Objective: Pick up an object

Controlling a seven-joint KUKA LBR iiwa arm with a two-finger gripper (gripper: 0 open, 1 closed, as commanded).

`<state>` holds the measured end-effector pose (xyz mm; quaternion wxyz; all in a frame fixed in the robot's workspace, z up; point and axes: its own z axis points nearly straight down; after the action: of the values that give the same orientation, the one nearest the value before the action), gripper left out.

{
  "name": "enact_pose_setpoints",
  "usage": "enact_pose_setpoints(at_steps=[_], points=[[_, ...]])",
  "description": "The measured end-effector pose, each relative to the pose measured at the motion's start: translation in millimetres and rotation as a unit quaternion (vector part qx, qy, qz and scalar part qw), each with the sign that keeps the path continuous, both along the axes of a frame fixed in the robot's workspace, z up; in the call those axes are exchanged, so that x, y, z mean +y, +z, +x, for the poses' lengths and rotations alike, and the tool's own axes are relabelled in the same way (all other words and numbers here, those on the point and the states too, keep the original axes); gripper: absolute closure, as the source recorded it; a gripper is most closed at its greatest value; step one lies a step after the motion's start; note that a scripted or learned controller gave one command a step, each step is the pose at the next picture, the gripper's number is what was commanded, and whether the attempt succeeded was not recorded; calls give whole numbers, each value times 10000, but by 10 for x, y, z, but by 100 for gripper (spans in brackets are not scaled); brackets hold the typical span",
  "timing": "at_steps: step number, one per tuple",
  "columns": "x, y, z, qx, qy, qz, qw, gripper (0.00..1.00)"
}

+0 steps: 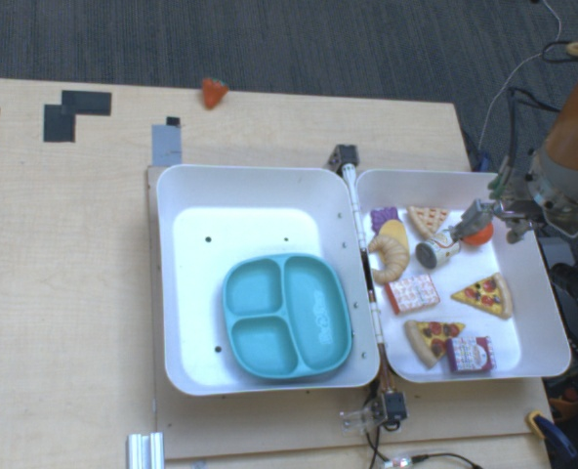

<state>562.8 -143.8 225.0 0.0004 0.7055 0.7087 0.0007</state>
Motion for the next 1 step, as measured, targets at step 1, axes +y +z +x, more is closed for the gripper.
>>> enact_pose_setpoints(at_steps=[1], points=[[158, -1381, -83, -28, -11, -6, 10000, 0]])
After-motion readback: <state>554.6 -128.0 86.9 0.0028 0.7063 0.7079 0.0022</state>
